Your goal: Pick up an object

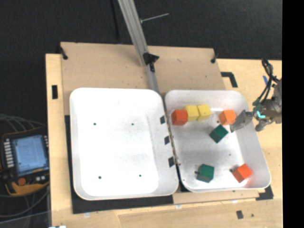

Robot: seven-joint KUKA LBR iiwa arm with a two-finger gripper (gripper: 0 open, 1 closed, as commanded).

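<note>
The right bin (251, 148) holds several small blocks. An orange-red block (179, 117) and two yellow blocks (192, 111) (204, 111) sit in a row near its far wall. An orange block (228, 116) lies further right, with a green block (218, 134) just in front of it. A second green block (205, 173) and another orange block (242, 173) rest near the front wall. My gripper (251, 122) hovers over the bin's right rim, open, with nothing between its fingers. Its left finger (240, 119) is just right of the orange block.
The left bin (76, 141) stands beside the right one on the wooden bench. A slanted metal rail (135, 27) runs from the top down to the gap between the bins. A handheld pendant (26, 156) lies off the bench at far left.
</note>
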